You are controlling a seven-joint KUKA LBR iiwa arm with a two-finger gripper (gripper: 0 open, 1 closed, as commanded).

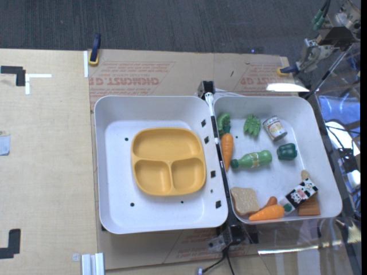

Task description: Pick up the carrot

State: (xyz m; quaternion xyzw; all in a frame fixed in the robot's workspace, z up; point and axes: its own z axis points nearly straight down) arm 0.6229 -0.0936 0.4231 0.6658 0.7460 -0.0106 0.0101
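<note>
Two carrots lie in the right bin (pixel 319 132). One carrot (pixel 227 148), orange with a green leafy top, lies lengthwise against the bin's left wall. The other carrot (pixel 266 213) rests along the front wall, beside a slice of bread (pixel 245 199). My gripper (pixel 316 42) hangs high at the upper right, beyond the bin's far right corner and well away from both carrots. Nothing shows in it.
The right bin also holds a green bottle (pixel 252 160), a small can (pixel 275 128), a green pepper (pixel 287 151), a leafy green (pixel 251 125), a cow-patterned carton (pixel 302 193) and a brown block (pixel 310 208). A yellow divided plate (pixel 169 160) sits in the left bin (pixel 114 199).
</note>
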